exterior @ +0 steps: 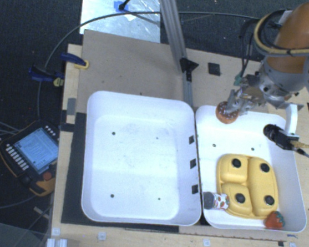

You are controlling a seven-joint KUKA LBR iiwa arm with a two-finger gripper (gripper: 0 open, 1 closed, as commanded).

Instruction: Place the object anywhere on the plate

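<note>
- Carrying looks like the step in hand: in the camera view the gripper (233,108) hangs over the far rim of the right bin (236,141), its fingers closed on a small brown round object (226,114).
- Doing it well means, I judge, keeping the grasp firm while travelling toward the yellow plate (247,186), which lies in the near half of that bin, then lowering over one of its four hollows before letting go.
- Beside the plate lie a small can (215,200), touching its near-left corner, and a red strawberry-like item (274,219).
- What the object is stays hard to tell; the fingers cover its top.
</note>
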